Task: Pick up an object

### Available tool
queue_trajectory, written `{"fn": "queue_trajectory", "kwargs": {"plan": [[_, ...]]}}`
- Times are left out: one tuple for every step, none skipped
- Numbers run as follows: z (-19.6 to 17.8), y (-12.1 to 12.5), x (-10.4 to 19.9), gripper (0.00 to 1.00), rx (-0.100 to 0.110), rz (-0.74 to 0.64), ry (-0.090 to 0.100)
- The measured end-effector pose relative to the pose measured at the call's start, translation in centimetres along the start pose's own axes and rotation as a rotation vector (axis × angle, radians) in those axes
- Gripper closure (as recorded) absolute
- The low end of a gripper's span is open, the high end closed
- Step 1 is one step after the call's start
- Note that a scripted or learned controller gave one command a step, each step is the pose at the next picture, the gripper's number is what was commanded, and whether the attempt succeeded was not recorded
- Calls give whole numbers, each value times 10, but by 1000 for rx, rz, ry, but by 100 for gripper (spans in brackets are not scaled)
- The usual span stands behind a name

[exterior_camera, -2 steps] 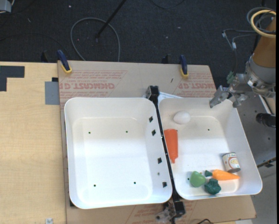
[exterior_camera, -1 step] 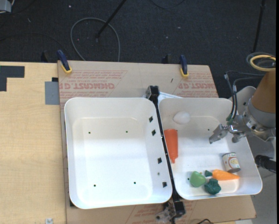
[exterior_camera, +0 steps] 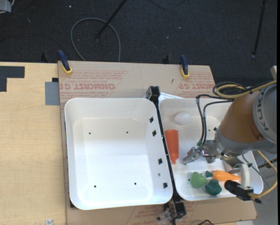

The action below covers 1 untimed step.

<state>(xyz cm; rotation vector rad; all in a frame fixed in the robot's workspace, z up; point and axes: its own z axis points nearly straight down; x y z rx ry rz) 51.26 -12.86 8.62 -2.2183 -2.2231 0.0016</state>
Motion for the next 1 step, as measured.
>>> {"fn": "queue_trajectory", "kwargs": {"plan": [[-12, 1, -2, 100, -4, 3, 0]]}}
